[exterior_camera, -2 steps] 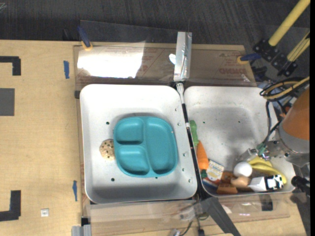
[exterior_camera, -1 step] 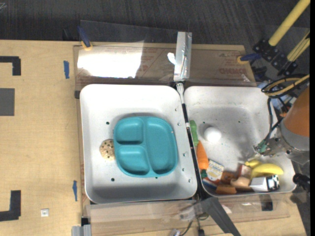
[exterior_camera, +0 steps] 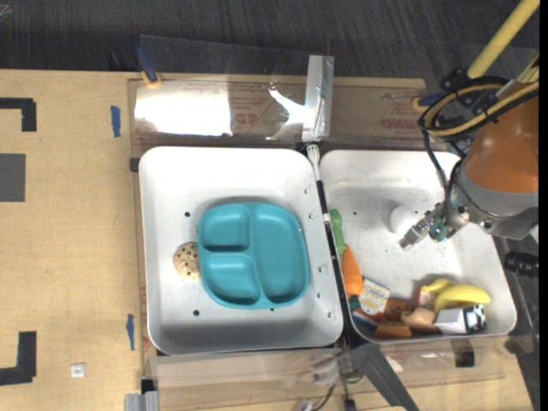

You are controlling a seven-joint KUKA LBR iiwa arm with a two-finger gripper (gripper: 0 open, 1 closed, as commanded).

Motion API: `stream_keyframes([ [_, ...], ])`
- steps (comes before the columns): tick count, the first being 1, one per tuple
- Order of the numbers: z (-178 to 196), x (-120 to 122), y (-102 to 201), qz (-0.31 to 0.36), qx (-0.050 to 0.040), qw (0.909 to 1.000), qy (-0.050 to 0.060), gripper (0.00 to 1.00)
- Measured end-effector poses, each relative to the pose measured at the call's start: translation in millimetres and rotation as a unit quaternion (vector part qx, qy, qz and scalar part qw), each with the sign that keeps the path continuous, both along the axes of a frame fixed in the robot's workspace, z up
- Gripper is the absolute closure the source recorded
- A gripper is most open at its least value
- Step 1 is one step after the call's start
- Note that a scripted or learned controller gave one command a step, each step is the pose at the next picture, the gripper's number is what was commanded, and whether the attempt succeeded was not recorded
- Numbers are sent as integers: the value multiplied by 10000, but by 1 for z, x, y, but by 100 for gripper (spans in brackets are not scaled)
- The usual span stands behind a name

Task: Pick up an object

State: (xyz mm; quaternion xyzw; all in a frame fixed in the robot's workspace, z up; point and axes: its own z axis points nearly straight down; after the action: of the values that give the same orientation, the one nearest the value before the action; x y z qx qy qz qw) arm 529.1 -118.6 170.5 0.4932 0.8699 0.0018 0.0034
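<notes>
My gripper (exterior_camera: 414, 234) hangs over the middle of the right bin (exterior_camera: 377, 178), reaching in from the right under the orange wrist band. A small white round object (exterior_camera: 399, 217) lies on the bin floor just up and left of its tip, and I cannot tell whether they touch. Along the bin's left wall lie a green piece (exterior_camera: 336, 227) and an orange carrot (exterior_camera: 351, 272). At the front sit a yellow banana (exterior_camera: 460, 294), a small carton (exterior_camera: 373, 296), brown pieces (exterior_camera: 404, 317) and a white-and-black item (exterior_camera: 462, 318).
The left bin (exterior_camera: 163, 187) holds a teal divided plate (exterior_camera: 254, 253) with a cookie (exterior_camera: 186, 260) beside its left edge. A clear plastic sheet and a metal bracket (exterior_camera: 318, 97) stand behind the bins. Cables (exterior_camera: 454, 101) loop above the arm.
</notes>
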Motion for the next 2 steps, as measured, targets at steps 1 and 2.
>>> stream_keyframes([
  [1, 73, -48, 26, 2874, -23, 9578, 0, 100],
  [2, -82, -32, -69, 2860, -47, 9582, -12, 100],
])
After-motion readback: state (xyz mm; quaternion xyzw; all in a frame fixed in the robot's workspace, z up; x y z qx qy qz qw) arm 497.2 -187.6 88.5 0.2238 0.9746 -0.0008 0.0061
